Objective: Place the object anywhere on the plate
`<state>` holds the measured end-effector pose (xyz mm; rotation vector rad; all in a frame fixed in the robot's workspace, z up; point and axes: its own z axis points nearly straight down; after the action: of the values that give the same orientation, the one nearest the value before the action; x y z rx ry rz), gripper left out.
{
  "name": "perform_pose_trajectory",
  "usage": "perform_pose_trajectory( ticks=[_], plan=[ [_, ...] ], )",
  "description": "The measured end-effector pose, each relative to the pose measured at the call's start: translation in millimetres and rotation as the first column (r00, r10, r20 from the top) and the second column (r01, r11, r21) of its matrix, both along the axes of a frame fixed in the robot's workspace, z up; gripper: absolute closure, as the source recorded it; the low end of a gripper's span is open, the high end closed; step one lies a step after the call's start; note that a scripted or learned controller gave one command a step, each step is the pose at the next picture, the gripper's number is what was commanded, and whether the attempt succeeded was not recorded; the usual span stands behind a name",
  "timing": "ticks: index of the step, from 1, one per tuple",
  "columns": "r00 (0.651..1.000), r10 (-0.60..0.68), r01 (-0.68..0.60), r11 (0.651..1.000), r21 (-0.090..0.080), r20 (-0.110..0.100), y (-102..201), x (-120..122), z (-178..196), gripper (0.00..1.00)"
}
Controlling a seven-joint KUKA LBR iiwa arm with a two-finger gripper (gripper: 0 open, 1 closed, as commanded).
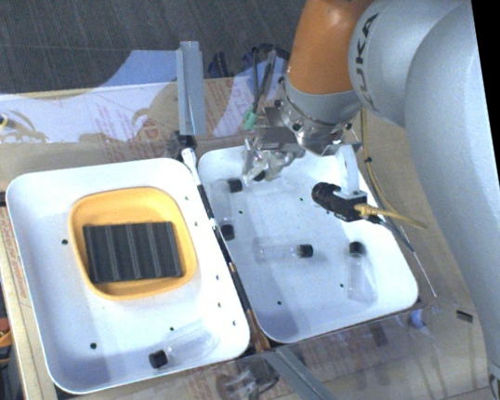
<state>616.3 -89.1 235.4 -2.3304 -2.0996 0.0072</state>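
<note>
A yellow plate (127, 207) lies in the left bin (45, 274). A dark ridged rectangular object (133, 250) rests on its middle. My gripper (265, 161) hangs over the far edge of the right bin (388, 299), well to the right of the plate, under the orange band of the wrist (328, 36). Nothing can be made out between its tips. Several clear vials with black caps lie in the right bin, one near the middle (286, 252) and one toward the right (358, 273).
Another clear vial with a black cap (175, 348) lies at the near edge of the left bin. A black cable fitting (334, 198) hangs over the right bin. The grey arm (442, 164) covers the right side. A raised divider (211, 219) separates the bins.
</note>
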Motion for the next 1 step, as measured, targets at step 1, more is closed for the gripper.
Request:
perform_pose_trajectory(
  ticks=[1],
  plan=[
    [0.99, 0.14, -0.14, 0.99, 0.0, 0.001, 46.3, -4.9, -28.0, 1.0]
  ],
)
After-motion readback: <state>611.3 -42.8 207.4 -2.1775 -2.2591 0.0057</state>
